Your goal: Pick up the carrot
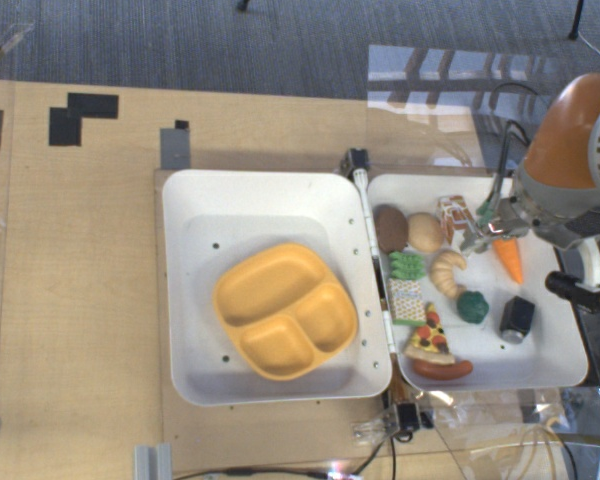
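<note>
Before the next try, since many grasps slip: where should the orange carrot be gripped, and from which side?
Grip the tapered orange carrot across its thick upper end, coming straight down. It lies flat in the right white bin, tip toward the view's bottom, with free floor on both flanks. The end effector is beside its thick end.

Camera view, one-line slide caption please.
Gripper poised beside the carrot in the right bin; yellow plate left.

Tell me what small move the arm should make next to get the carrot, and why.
Probably a short shift toward the carrot before descending. The gripper sits at the carrot's upper left, near its top end, with the croissant close on the other side. Centring over the orange body should keep the grasp away from the croissant.
</note>
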Available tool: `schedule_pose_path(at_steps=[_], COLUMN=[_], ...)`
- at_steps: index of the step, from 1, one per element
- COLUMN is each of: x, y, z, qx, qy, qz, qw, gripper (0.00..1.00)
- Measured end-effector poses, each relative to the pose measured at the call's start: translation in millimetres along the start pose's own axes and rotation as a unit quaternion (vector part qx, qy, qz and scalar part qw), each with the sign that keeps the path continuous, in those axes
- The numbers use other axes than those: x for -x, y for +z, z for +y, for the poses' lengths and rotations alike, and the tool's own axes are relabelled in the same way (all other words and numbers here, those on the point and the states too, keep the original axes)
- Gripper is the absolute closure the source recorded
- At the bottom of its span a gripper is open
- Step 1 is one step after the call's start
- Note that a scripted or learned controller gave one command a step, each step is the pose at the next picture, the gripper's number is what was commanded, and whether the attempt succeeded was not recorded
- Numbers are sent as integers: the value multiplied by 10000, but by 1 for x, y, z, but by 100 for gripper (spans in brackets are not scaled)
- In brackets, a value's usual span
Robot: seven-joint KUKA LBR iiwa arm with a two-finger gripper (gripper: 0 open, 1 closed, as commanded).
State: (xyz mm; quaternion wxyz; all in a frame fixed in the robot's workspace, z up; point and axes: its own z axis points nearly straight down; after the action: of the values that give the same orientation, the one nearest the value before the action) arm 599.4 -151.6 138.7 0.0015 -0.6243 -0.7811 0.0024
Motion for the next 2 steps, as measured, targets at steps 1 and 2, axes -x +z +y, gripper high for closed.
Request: schedule_pose_path(at_steps=[1, 2], x=[61, -21], y=[32, -36], z=[23, 36], qx=[24, 90], qy=[-1512, 522], qz=[-19, 1], qw=[9885, 9986], gripper=[100, 100])
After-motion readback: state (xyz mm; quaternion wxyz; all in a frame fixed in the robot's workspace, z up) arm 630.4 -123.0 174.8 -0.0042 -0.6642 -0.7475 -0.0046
